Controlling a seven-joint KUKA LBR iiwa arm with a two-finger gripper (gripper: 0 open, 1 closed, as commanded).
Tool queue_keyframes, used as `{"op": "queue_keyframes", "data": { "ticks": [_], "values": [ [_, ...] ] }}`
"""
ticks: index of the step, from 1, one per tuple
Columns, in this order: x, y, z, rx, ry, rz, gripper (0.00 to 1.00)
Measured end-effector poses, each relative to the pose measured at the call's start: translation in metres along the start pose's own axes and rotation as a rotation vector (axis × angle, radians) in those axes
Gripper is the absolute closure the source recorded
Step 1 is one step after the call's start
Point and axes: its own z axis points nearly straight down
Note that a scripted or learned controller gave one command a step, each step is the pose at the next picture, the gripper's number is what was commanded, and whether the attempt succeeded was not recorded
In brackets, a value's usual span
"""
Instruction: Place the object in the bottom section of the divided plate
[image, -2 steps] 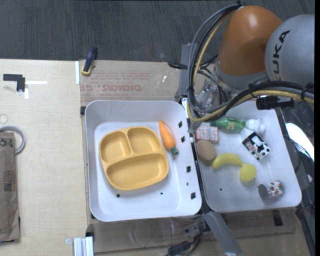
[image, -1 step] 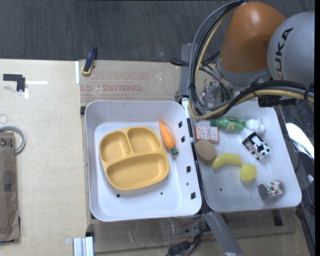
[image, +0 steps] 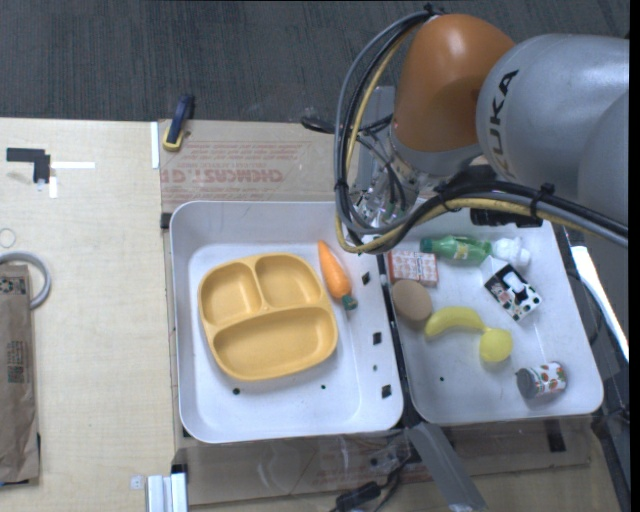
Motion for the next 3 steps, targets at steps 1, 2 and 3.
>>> {"op": "queue_keyframes", "data": {
  "ticks": [1, 2, 3],
  "values": [
    [-0.018, -0.082, -0.127, 0.0, -0.001, -0.338, 1.0],
    [-0.08, -0.139, -0.081, 0.001, 0.0, -0.053, 1.0],
    [-0.061, -0.143, -0.056, 0.001, 0.0, -0.108, 1.0]
  ]
}}
